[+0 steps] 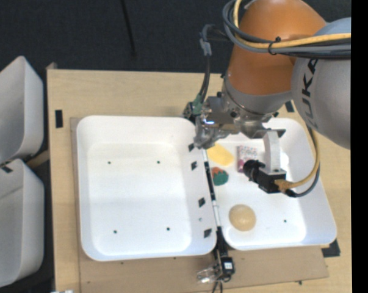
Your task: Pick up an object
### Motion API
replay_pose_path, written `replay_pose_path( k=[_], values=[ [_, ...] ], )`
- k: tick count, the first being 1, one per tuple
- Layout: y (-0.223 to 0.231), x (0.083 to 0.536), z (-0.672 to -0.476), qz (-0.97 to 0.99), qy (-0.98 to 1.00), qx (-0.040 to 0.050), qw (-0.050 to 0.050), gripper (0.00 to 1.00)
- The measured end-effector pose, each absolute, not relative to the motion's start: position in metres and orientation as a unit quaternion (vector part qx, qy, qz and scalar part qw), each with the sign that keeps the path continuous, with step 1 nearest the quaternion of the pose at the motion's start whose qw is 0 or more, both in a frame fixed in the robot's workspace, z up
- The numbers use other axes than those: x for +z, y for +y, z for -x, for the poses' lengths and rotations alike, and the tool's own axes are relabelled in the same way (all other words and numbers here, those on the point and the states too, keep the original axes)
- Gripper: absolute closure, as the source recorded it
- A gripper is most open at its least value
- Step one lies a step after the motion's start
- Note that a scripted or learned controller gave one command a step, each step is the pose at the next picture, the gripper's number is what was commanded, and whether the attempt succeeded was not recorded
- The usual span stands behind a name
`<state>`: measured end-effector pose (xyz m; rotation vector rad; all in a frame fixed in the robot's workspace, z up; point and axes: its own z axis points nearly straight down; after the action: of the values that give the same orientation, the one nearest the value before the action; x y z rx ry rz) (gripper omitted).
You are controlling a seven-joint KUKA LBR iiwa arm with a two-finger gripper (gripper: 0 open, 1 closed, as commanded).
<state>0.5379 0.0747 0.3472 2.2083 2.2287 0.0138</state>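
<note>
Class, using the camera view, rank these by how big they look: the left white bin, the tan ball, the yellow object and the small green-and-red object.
1. Left white bin
2. Tan ball and yellow object: look alike in size, and the arm partly hides the yellow one, so unranked.
3. Green-and-red object

The arm (275, 47) runs out of frame at the right, its grey casing cut by the edge. Its orange band and wrist hide the far part of the right bin (306, 224). The gripper (232, 130) sits beneath the wrist, its fingers too obscured to read. A yellow object (221, 156) is partly covered at its far edge, and a small green-and-red item (220, 176) beside it is too small to identify. A pink-patterned piece (247, 152) is half hidden behind a black fitting (263, 177). At left, two white shapes (10, 163) are cropped by the frame.
</note>
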Motion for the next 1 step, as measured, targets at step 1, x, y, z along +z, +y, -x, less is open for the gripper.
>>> replay_pose_path(
  k=[1],
  values=[
    [0.1007, 0.4221, -0.5477, -0.705, 0.709, 0.0044, 0.003, 1.00]
  ],
)
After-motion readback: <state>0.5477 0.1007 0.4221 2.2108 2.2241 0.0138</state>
